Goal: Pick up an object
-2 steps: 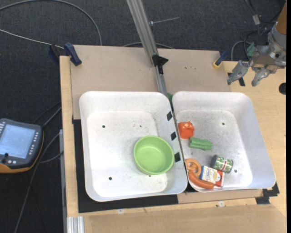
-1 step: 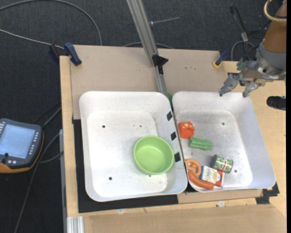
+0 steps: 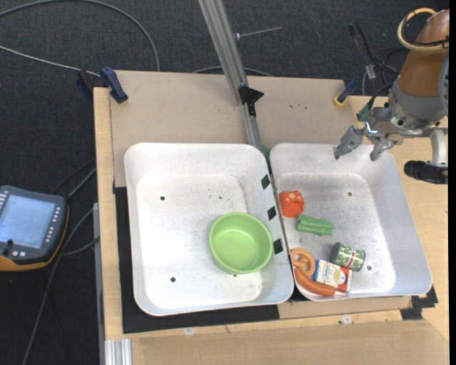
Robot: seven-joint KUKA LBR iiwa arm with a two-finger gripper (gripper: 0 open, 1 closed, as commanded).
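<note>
Your gripper (image 3: 364,145) hangs open over the right bin's (image 3: 399,207) back rim, holding nothing. In that bin you have an orange cup (image 3: 291,202), a green piece (image 3: 314,226), a can (image 3: 348,256) and a carton (image 3: 331,274). The green bowl (image 3: 241,243) sits in the left bin (image 3: 164,178).

Pendant (image 3: 28,227) w/ screen at far left on dark floor. Blue clamp (image 3: 114,84) on bench's back-left corner; another (image 3: 346,91) at back right. Metal pole (image 3: 231,64) slants down between the bins. Cables (image 3: 135,21) on floor.
</note>
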